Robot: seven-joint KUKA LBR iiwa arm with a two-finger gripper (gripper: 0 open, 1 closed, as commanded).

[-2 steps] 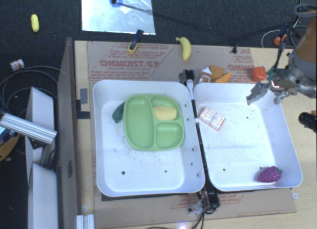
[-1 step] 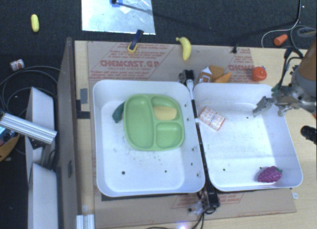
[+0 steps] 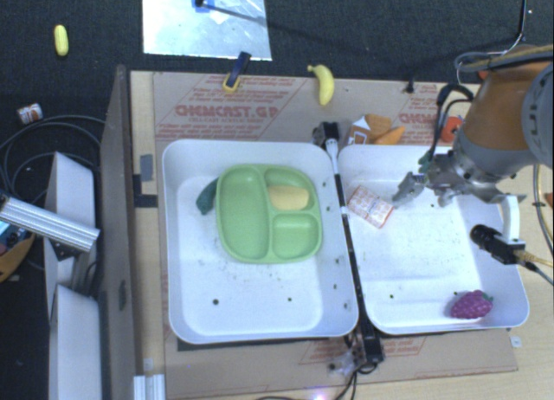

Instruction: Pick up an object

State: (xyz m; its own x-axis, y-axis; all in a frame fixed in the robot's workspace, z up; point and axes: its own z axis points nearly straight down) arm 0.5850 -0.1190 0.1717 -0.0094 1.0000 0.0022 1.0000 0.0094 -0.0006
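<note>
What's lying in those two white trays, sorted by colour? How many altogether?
Green: 2, the divided plate and a dark green piece tucked beside it
Yellow: 1, a soft lump in the plate
Pink and white: 1, a small packet
Purple: 1, a berry-like toy
Total: 5

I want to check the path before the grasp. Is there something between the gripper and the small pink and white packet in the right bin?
Nothing visible stands between them. The gripper hangs over the right bin, just right of the packet, with bare bin floor between. The purple grape bunch lies far off in the near corner.
</note>
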